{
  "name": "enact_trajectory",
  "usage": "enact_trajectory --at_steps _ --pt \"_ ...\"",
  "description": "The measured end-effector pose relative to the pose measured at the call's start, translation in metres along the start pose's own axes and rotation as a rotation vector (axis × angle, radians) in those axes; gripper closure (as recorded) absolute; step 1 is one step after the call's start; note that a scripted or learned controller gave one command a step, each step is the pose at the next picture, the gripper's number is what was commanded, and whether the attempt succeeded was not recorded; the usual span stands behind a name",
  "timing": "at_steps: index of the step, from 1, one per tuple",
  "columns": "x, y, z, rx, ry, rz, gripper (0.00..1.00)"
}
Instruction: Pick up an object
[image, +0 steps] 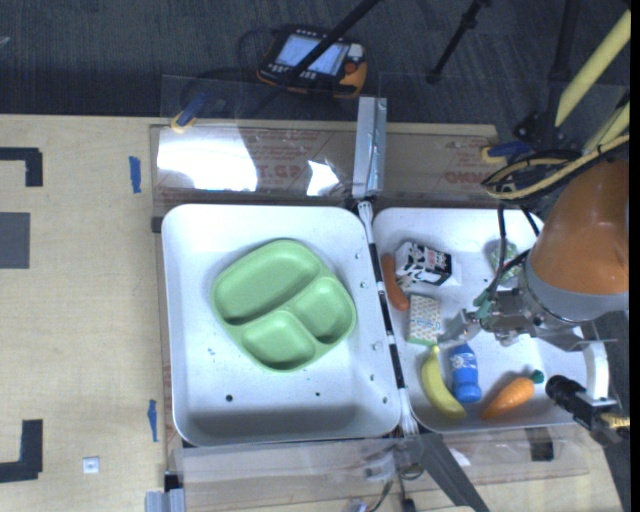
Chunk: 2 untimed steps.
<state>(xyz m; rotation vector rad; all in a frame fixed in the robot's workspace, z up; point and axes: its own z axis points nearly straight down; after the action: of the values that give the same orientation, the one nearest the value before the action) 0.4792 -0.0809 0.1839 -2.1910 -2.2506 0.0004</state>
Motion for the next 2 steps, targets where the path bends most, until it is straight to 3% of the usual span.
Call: enact_trajectory --at_steps 1,2 --pt "-0.029 0.002 0.097 -0.01 -0.002 0.016 0.0" --pt "-0.029 0.003 0.087 -0.012 -0.003 0.016 1.0"
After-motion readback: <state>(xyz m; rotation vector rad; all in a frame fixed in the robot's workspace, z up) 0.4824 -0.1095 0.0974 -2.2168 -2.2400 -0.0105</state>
